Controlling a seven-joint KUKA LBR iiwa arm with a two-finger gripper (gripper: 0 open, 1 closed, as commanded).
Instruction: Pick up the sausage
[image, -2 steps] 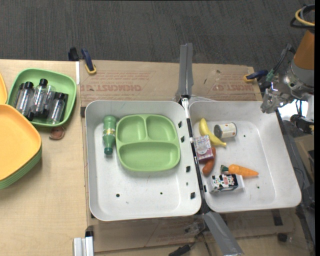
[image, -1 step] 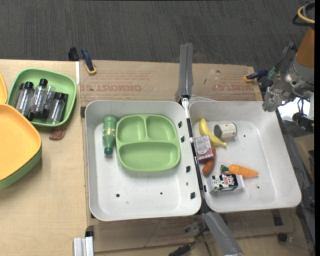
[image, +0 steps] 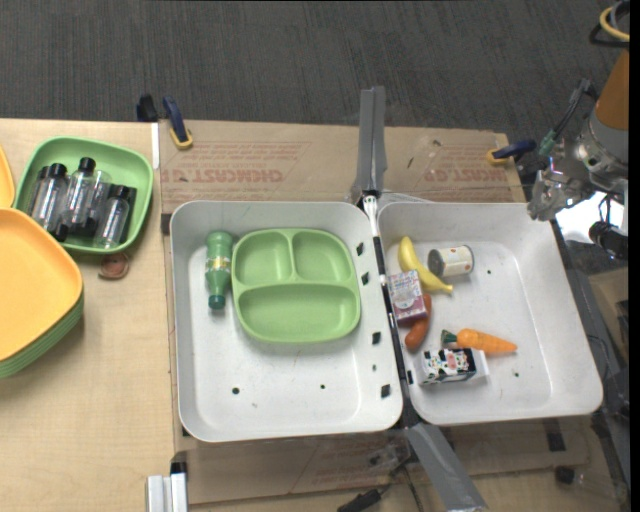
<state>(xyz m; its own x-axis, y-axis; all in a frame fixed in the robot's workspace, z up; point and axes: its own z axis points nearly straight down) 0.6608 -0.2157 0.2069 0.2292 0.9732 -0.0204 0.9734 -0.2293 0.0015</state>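
The sausage (image: 417, 332) is a short reddish-brown piece lying in the right bin (image: 540, 370) near its left wall, partly tucked under a small pink carton (image: 404, 296). My gripper (image: 545, 196) hangs at the bin's far right corner, well away from the sausage and above the rim. Nothing shows between its fingers.
A banana (image: 414, 264), a small cylinder can (image: 452, 261), a carrot (image: 484, 342) and a printed box (image: 452, 366) share the right bin. The left bin (image: 280, 400) holds a green divided plate (image: 296, 284) and a green bottle (image: 218, 268). Orange plates and a green tray of bottles sit at left.
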